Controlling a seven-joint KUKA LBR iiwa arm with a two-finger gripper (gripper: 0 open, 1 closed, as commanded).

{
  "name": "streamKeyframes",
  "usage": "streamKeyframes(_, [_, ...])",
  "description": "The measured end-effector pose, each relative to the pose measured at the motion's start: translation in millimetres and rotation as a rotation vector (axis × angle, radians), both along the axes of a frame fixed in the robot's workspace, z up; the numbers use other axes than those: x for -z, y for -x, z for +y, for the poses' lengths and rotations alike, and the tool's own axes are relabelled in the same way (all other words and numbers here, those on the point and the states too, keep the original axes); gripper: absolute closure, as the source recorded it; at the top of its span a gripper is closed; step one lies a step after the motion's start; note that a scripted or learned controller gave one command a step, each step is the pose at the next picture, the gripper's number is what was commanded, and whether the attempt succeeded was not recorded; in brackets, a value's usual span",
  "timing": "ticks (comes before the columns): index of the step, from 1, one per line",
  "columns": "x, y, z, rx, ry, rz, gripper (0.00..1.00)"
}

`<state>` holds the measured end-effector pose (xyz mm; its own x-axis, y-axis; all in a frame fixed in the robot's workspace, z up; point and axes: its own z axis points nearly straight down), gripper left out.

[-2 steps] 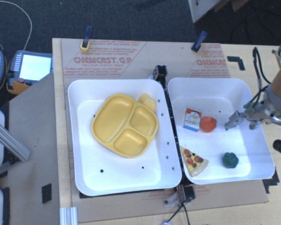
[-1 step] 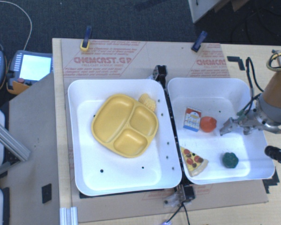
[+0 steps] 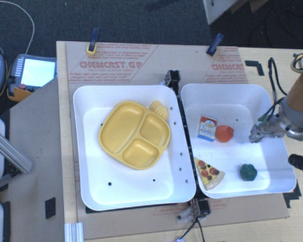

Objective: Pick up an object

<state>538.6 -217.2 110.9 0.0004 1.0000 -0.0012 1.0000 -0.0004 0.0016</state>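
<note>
In the right bin (image 3: pixel 242 92) lie a small carton (image 3: pixel 207 128), an orange-red ball (image 3: pixel 224 133), a pizza slice (image 3: pixel 209 172) and a dark green lump (image 3: pixel 248 172). My gripper (image 3: pixel 256 134) hangs at the bin's right side, to the right of the ball and above the green lump, with nothing visibly between its fingers. The left bin (image 3: pixel 91 150) holds a yellow divided plate (image 3: pixel 135 134) with a yellow corn-like piece (image 3: pixel 159 110) at its upper right edge.
A black divider with clamps (image 3: pixel 172 77) runs between the two bins. The arm with its orange band (image 3: pixel 299 100) enters from the right over the bench edge. A blue clamp (image 3: pixel 214 44) and a yellow-blue clamp (image 3: pixel 93 42) sit at the board's far edge.
</note>
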Motion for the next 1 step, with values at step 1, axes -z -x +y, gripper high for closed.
streamKeyframes(1, [-50.0, -10.5, -4.3, -0.002, 0.003, -0.005, 1.00])
